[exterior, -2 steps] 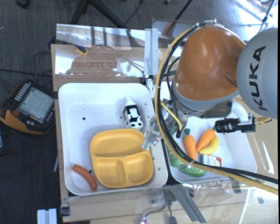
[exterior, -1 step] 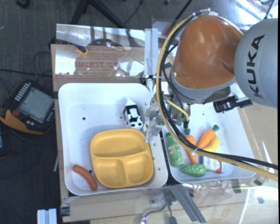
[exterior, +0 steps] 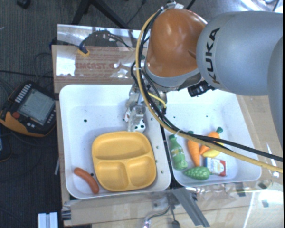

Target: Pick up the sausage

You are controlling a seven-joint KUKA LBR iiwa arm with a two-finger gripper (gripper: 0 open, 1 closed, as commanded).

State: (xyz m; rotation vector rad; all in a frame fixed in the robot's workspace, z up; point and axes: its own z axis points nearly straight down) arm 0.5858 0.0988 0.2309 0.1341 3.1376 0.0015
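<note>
Orange-red, the sausage (exterior: 87, 180) lies in the left bin's (exterior: 71, 108) near left corner, just beside the yellow tray (exterior: 123, 160). Over that bin's far right edge hangs the gripper (exterior: 135, 118), above the tray and well apart from the sausage, gripping nothing visible.

My jaws (exterior: 135, 120) hover over the left bin (exterior: 71, 127); the sausage (exterior: 87, 180) lies near its front-left corner, beside a yellow tray (exterior: 123, 160).

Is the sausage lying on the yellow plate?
No, the sausage lies on the left bin's floor, beside the yellow plate's lower left corner.
</note>
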